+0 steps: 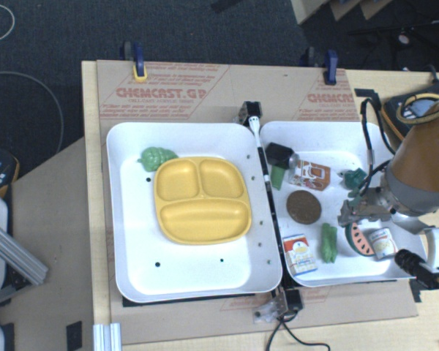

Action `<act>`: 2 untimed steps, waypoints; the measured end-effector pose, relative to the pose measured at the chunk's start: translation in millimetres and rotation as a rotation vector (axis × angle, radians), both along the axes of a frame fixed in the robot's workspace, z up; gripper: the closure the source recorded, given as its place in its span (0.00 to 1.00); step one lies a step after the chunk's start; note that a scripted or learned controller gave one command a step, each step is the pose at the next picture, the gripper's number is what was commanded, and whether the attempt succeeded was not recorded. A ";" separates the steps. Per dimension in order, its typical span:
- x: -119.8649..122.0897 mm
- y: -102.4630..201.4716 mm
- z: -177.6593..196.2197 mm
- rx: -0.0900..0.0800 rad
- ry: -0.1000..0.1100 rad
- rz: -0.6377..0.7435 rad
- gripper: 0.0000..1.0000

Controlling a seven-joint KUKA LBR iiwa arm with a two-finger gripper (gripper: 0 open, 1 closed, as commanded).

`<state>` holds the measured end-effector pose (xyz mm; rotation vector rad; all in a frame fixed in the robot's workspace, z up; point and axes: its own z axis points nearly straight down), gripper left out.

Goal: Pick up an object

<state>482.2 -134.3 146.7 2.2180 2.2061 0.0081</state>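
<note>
Hovering over right bin (307, 131): jaws (360, 214), state cannot be told. Watermelon slice (360, 241) lies just near of them; green pickle (328, 242) to its left, long axis near-far.

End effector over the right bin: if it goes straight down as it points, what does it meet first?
Probably the watermelon slice right under the end effector, though depth is unclear from this slanted view.
</note>
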 end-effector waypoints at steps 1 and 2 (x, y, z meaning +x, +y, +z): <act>0.7 -0.1 10.1 -0.002 -0.003 0.000 1.00; 1.3 -0.2 19.9 -0.003 -0.006 0.000 1.00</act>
